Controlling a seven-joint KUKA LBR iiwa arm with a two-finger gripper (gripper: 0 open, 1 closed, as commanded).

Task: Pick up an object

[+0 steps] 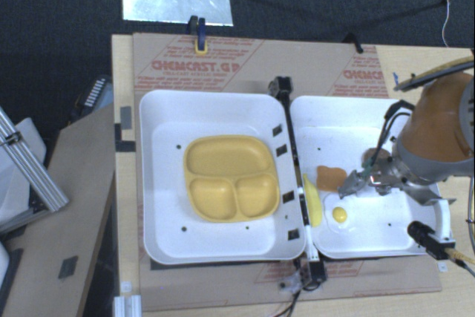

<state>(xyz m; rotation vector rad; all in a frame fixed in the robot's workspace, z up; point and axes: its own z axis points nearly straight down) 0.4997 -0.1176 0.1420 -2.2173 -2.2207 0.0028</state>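
**Over the right bin, jaws beside the brown piece**

Over in the right bin (371,115), a small brown piece (331,177) lies flat on the white floor, and the jaws (350,185) sit just to its right, low and close; whether they touch it is too small to tell, and I cannot tell if they are open or closed. Just below, a fried egg toy (339,216), and a yellow banana-like piece (312,204) against the dividing wall. Left bin (159,159): a yellow three-compartment tray (227,177). Beneath both bins, cardboard (245,59) on the tabletop reads "CHEMCAST" in red, partly covered.
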